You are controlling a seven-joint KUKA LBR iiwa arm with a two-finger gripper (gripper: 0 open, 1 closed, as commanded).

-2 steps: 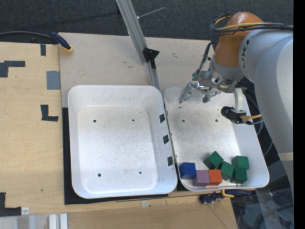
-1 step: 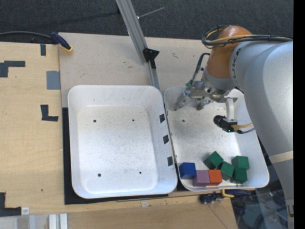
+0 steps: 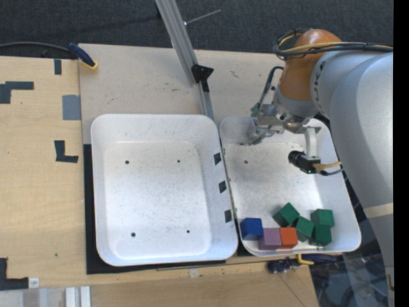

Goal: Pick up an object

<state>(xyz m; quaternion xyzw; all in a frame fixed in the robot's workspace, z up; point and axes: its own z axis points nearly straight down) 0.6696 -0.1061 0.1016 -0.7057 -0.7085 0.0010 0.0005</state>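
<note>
Several small blocks lie along the near edge of the right bin [image 3: 255,171]: a blue block [image 3: 251,228], a purple block [image 3: 271,237], an orange block [image 3: 288,236] and three green blocks [image 3: 288,213] [image 3: 304,226] [image 3: 323,221]. My gripper [image 3: 255,135] hangs over the far left corner of the right bin, well away from the blocks. Nothing shows between its fingertips.
The left bin [image 3: 153,184] sits beside the right one, sharing a raised rim in the middle. A slanted metal rail [image 3: 182,40] runs down from the top to the bins' far edge. A blue and yellow clamp [image 3: 83,55] lies at the bench's far left.
</note>
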